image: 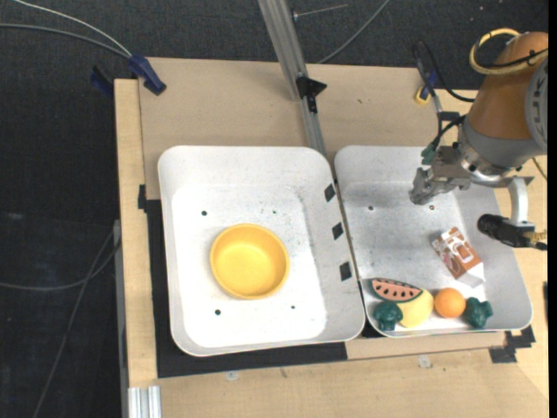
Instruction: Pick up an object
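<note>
- The gripper [426,195] is hovering over the right bin [383,233]; its opening cannot be told, and nothing is showing in it.
- The packet [457,252], orange [449,303] and melon slice [398,289] are lying in that bin; picking is not yet done.

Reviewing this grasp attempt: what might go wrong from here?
The gripper hangs over bare floor in the right bin, apart from every item, so a straight descent would likely close on nothing. The watermelon slice, lemon, orange and green pieces crowd the near wall, risking multi-object or blocked grasps.
</note>
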`<state>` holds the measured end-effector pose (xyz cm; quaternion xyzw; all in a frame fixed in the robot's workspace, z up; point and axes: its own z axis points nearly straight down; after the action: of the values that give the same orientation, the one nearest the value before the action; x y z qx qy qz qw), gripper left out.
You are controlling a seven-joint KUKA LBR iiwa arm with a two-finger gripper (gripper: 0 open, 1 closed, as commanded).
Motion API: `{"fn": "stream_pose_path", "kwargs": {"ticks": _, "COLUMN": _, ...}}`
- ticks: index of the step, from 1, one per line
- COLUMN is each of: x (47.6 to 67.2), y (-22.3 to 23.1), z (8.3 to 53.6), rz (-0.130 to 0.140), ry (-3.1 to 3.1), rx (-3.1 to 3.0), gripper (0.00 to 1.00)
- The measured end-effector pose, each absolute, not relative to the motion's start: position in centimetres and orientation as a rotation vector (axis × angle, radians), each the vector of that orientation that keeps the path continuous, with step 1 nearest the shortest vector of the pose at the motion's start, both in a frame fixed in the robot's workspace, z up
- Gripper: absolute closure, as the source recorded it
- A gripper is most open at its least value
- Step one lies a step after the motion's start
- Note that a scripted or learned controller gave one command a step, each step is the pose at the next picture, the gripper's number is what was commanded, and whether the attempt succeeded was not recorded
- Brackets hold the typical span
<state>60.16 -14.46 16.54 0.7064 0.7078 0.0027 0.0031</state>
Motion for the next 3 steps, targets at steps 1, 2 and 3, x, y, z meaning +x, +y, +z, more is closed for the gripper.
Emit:
{"fn": "stream_pose_path", "kwargs": {"ticks": 1, "x": 59.5, "y": -15.1, "z": 22.1, "rz": 0.009, "ry": 2.216, "rx": 2.218, "gripper": 1.0}}
{"fn": "stream_pose_path", "kwargs": {"ticks": 2, "x": 60.0, "y": -14.0, "z": 27.8, "rz": 0.011, "ry": 2.22, "rx": 2.214, "gripper": 1.0}}
{"fn": "stream_pose_path", "kwargs": {"ticks": 3, "x": 58.7, "y": -8.0, "z": 26.8, "rz": -0.004, "ry": 2.236, "rx": 2.224, "gripper": 1.0}}
